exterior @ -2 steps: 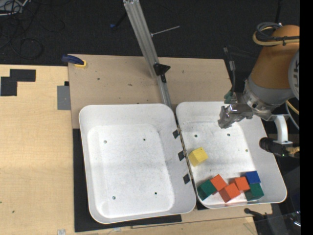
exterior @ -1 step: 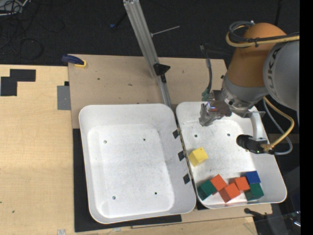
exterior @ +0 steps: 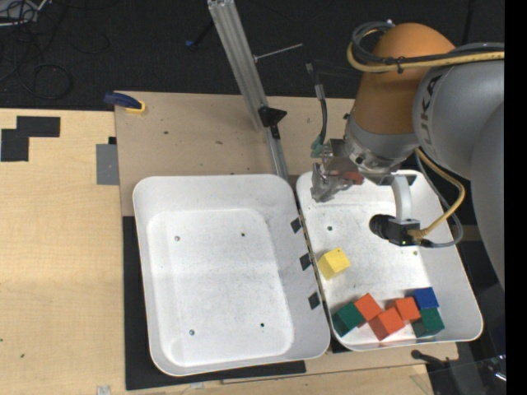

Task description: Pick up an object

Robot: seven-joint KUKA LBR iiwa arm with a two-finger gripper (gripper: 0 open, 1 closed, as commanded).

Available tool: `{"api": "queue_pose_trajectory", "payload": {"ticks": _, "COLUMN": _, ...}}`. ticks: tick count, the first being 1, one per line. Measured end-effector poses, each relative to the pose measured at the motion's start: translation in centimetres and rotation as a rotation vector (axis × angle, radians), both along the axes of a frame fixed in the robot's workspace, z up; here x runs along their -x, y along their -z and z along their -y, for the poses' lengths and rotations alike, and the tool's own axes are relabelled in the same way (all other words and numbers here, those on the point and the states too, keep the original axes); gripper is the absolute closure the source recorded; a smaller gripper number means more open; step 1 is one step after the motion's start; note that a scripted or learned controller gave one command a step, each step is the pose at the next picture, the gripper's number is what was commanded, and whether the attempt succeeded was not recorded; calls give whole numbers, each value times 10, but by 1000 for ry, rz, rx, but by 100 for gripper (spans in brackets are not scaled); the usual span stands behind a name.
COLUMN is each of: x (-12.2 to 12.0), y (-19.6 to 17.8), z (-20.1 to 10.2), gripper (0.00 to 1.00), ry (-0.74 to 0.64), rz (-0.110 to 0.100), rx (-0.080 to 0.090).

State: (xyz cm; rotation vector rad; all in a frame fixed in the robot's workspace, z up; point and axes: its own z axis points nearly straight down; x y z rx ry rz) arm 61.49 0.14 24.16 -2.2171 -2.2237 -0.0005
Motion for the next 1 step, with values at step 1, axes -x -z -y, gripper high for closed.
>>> {"api": "queue_pose_trajectory", "payload": {"ticks": 1, "x": -15, "y": 13, "z": -57, "gripper": 100, "ry": -1, "rz": -1, "rx": 0}}
